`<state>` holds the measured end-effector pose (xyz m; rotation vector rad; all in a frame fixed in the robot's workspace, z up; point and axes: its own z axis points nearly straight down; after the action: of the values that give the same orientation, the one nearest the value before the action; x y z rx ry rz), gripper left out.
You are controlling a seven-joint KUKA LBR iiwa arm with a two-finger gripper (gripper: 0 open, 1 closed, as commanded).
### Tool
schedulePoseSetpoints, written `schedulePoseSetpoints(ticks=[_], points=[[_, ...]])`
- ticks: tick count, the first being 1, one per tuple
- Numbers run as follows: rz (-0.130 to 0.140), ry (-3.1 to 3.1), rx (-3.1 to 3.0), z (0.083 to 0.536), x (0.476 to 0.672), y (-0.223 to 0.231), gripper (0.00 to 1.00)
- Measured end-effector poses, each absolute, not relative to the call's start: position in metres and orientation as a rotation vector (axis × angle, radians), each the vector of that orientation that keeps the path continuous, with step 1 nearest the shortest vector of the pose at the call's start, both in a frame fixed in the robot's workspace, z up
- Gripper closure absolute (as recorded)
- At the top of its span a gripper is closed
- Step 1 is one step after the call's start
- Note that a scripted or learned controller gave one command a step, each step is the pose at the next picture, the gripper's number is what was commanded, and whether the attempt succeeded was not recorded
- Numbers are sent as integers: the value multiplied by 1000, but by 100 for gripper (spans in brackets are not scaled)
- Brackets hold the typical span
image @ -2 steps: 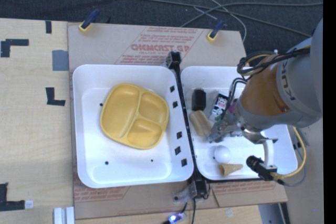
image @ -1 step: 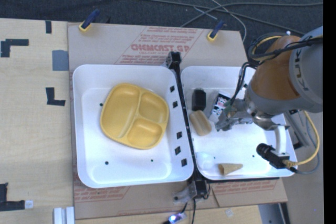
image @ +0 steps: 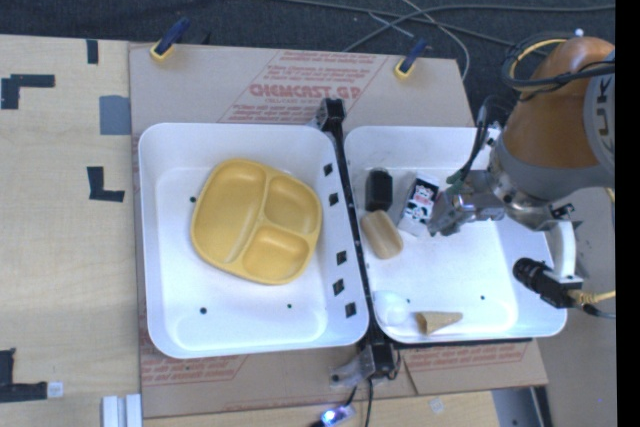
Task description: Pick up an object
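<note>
2 white bins are set side by side on the tabletop. The gripper is lowered into the right bin, beside the small printed box at its 9 o'clock; whether the jaws are apart cannot be told. A yellow divided plate is kept in the left bin.

Left bin: yellow divided plate. Right bin: black block, printed carton, tan bread piece, cone near edge. Gripper just right of carton.
</note>
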<state>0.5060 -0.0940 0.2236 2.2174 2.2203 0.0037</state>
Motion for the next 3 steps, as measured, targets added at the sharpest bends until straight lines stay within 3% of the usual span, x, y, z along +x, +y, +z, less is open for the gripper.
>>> schedulePoseSetpoints(ticks=[1,3], points=[[1,2221,2219,245,507,-94,100],[-1,2231,2214,224,553,9,100]])
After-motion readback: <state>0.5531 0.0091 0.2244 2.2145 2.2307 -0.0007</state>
